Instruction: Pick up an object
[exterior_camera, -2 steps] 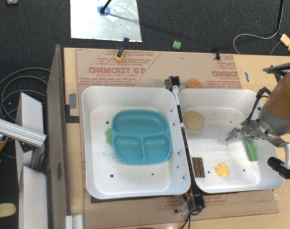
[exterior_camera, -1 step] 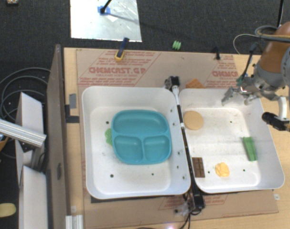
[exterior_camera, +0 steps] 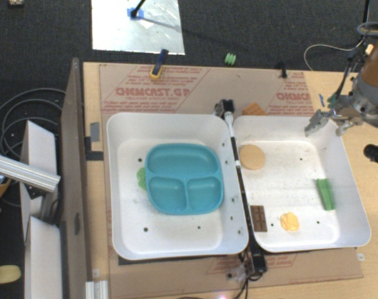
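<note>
You see two smooth white plastic bins (exterior_camera: 176, 235), a glossy teal plastic divided tray (exterior_camera: 184, 178), and matt brown cardboard (exterior_camera: 176, 86) underneath.

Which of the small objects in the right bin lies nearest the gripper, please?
The green stick, by the bin's right wall below the gripper; the others lie further left.

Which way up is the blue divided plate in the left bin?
Right way up: the blue divided plate shows its three compartments facing up, lying flat in the left bin.

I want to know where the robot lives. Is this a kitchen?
Probably not: it looks like a robot lab. Two white bins sit on a workbench, toy food like a yellow piece lies inside, and cables trail on the floor.
</note>
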Available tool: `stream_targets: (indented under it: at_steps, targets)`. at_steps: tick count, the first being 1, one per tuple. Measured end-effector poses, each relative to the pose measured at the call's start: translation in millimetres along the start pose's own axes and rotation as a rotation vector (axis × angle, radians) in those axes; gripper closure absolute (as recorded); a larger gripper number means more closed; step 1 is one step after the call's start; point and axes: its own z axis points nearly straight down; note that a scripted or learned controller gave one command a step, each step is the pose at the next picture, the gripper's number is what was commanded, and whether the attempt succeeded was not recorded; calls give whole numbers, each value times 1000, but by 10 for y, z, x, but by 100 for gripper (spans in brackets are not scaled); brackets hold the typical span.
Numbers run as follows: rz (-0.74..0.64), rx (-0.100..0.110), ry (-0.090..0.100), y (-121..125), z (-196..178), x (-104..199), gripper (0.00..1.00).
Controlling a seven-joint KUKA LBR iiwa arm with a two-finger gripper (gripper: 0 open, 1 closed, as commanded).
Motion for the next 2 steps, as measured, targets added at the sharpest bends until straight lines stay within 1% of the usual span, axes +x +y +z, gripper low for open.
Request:
stream_targets:
  at_steps: [1, 2]
  targets:
    - [4, 14, 5, -735, 1144, 11, 0]
    - [-8, -15, -4, -143, -644, 138, 0]
